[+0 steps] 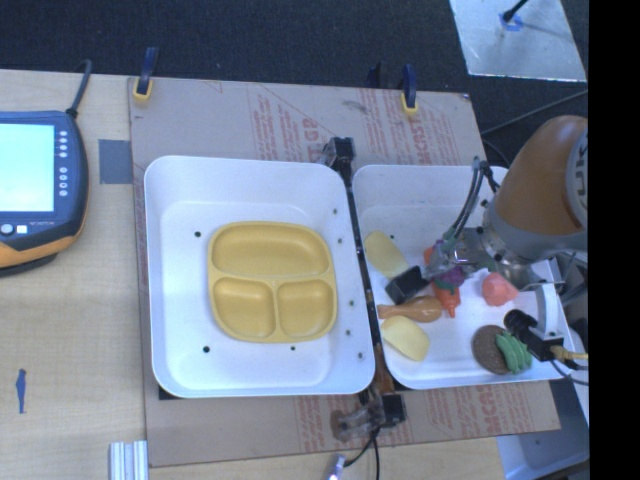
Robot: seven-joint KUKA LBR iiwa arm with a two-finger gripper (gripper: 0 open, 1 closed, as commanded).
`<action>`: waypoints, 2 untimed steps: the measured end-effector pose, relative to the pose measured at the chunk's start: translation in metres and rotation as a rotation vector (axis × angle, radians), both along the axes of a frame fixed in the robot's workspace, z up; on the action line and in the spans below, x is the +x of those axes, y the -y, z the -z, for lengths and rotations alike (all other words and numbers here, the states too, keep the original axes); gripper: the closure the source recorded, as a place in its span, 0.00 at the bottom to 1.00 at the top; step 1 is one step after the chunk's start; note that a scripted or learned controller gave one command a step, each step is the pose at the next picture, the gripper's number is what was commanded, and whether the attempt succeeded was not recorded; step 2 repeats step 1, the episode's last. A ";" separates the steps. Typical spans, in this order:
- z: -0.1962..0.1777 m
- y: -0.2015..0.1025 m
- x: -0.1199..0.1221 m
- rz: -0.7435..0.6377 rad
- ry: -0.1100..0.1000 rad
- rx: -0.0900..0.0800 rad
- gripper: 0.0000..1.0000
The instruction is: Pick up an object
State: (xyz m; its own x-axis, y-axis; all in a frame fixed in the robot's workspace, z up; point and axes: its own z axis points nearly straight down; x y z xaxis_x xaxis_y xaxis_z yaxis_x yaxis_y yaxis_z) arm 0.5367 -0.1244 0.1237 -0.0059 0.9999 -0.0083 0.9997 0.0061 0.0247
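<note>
Toy food fills the right bin (420, 183) at frame right: nearest, a yellow piece (405, 338) and drumstick (412, 311), likely light, rigid, slick plastic, best pinched across the narrow middle. Beyond, the gripper (450, 260) hovers, grasp state undeterminable.

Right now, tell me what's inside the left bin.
The left bin holds a yellow divided tray, lying flat with three compartments showing nothing in them. Whatever lies beneath the tray is covered.
</note>
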 end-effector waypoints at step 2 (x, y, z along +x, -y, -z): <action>-0.068 -0.077 0.022 0.001 -0.027 0.009 1.00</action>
